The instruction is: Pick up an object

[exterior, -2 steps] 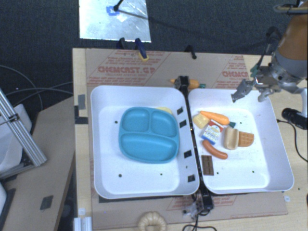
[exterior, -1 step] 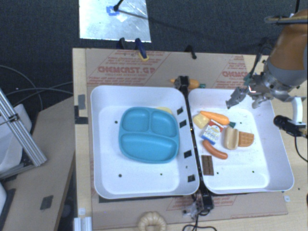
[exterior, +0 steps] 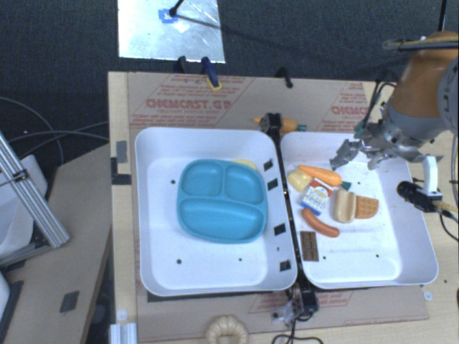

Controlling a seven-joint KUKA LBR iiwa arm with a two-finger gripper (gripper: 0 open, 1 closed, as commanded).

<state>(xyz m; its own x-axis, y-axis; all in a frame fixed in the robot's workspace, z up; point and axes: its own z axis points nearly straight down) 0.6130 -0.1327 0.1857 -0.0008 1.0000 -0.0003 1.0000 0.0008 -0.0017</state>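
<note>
Your tool (exterior: 356, 151) is hovering over the right bin (exterior: 409, 264), just beyond the carrot (exterior: 320, 174). You cannot tell whether it is spread. The blue plate (exterior: 221, 201) is sitting in the left bin (exterior: 154, 264).

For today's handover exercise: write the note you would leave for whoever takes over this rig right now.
Hand: over the back of the right bin, above the toy food, nothing seen in it.
Things: carrot, cheese wedge, small carton, bread roll, waffle, sausage and chocolate bar lie in the right bin. The left bin holds a blue divided plate.
Done: nothing picked up.
Left: lower onto one item, perhaps the carrot nearest the hand, grasp, lift.
</note>
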